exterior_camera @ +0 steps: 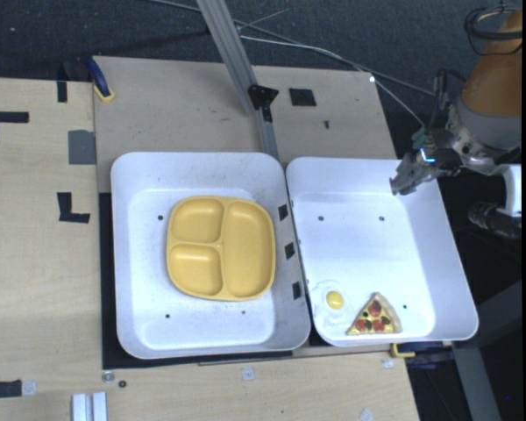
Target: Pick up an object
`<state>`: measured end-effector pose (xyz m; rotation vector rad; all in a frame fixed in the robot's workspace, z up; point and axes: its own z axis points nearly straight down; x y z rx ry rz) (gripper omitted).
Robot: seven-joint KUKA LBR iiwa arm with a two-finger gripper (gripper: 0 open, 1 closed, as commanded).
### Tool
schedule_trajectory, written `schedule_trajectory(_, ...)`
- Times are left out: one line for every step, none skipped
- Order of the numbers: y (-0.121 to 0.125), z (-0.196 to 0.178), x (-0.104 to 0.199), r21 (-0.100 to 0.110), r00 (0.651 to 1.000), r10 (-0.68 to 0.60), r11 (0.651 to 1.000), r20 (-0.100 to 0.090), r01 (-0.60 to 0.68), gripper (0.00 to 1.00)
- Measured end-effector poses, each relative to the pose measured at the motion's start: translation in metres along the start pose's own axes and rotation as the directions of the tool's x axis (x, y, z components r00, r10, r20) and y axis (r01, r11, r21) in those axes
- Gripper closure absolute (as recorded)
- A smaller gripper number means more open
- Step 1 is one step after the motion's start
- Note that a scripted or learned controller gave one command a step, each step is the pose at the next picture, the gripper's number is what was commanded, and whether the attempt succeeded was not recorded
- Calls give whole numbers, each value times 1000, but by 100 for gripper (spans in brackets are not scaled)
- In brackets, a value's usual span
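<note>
Gripper (409, 179) hangs over the far right rim of the right bin (368, 209), and I cannot tell its state because it is small and dark. Nothing is seen under it. On the near floor of the right bin lie a fried egg toy (332, 299) and, just beside it, a pizza slice toy (374, 316), both well apart from the arm. A yellow divided plate (221, 247) rests beyond the right bin's left wall. I judge the pick is not yet done; reaching, grasping and lifting are left.

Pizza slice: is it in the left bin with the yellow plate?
No, the pizza slice lies in the right bin, near its front edge beside the fried egg; the plate sits alone in the left bin.
</note>
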<state>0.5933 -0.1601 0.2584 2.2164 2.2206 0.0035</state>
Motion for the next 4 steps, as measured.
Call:
schedule_trajectory(-4,-4,55,5,1000,-4,1000,-3,4,100)
schedule_trajectory(-1,-7,105,5,1000,-4,1000,-2,4,100)
schedule_trajectory(-3,10,155,7,1000,-3,1000,-1,3,100)
schedule_trajectory(2,25,215,8,1000,-5,1000,-2,5,100)
